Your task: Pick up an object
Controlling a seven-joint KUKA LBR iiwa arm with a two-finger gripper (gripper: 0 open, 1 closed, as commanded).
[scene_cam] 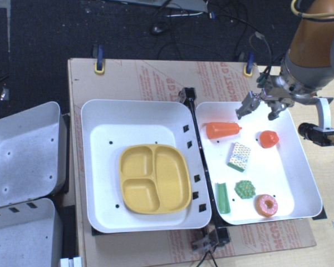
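Objects to pick: six loose items lay in the right bin [306,166], none of them held.
Carrot: one orange carrot [222,129] lay at about 11 o'clock in that bin, its tip pointing toward 3 o'clock.
Red piece: one small red-orange item [268,139] sat at about 1 o'clock, well apart from the carrot.
Box: one small patterned white-and-green box [239,156] rested near the bin's middle, tilted.
Broccoli: one green broccoli piece [245,189] lay at about 6 o'clock, just below the box.
Green stick: one long green piece [222,197] lay at 7 o'clock, along the bin's left wall.
Doughnut: one pink-iced doughnut [266,205] sat at 5 o'clock, just beside the broccoli.
Jaws: the jaws [263,108] hung over the right bin's 12 o'clock rim, spread apart with nothing between them, above and between the carrot and the red piece.
Arm: one grey arm with an orange band [317,15] reached in from 2 o'clock.
Left bin: one left bin [94,127] carried one yellow plate [155,178] with three compartments.
Desk: one desk [133,79] bore two bins side by side, with two clamps [99,60] at its 12 o'clock edge.
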